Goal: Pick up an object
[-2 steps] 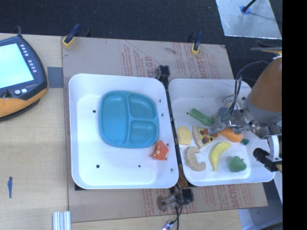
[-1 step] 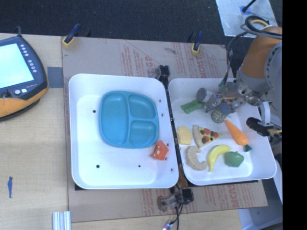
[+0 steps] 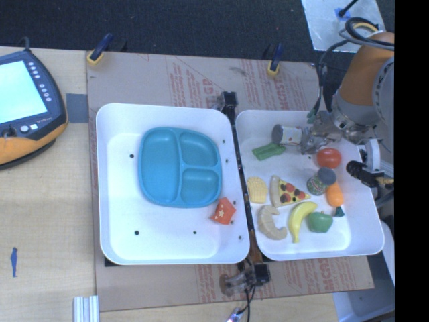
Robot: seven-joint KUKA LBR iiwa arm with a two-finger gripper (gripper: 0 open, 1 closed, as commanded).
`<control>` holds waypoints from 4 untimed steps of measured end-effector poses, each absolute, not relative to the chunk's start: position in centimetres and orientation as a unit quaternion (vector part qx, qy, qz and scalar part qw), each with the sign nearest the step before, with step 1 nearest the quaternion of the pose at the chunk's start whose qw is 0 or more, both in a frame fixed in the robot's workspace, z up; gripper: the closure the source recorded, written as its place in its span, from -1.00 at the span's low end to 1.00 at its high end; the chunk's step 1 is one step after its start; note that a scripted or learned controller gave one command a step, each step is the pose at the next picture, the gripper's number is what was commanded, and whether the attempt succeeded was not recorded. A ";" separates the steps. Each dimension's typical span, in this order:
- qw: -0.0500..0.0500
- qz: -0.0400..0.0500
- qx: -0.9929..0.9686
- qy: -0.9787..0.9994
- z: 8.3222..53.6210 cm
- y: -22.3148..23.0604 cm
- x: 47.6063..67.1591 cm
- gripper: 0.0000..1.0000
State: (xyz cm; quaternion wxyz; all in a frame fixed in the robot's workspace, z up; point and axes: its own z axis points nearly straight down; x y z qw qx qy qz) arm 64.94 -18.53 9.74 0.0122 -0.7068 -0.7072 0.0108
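Observation:
The right bin (image 3: pixel 362 243) holds several toy foods: a grey can on its side (image 3: pixel 288 135), a green piece (image 3: pixel 268 151), a red tomato (image 3: pixel 328 157), a small grey tin (image 3: pixel 322 180), an orange item (image 3: pixel 335 195), a pizza slice (image 3: pixel 289 192), a yellow corn piece (image 3: pixel 257 189), a banana (image 3: pixel 300 217), a green pepper (image 3: pixel 320 222) and a beige piece (image 3: pixel 271 223). My gripper (image 3: pixel 312 141) hangs low over the bin's far part, just right of the tipped can and left of the tomato. Nothing shows between it and the bin floor.
The left bin (image 3: pixel 114 240) carries a blue divided plate (image 3: pixel 179 166) and a red toy piece (image 3: pixel 224 211) near its right wall. A tablet in an orange case (image 3: pixel 27 106) lies at the far left of the bench. Clamps sit along the cardboard's far edge.

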 end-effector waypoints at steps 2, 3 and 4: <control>0.001 0.002 -0.706 -0.709 9.2 -20.4 59.3 -1.00; 0.002 0.003 -0.705 -0.710 10.2 -20.5 59.3 1.00; 0.002 0.003 -0.704 -0.710 10.2 -20.5 59.3 -1.00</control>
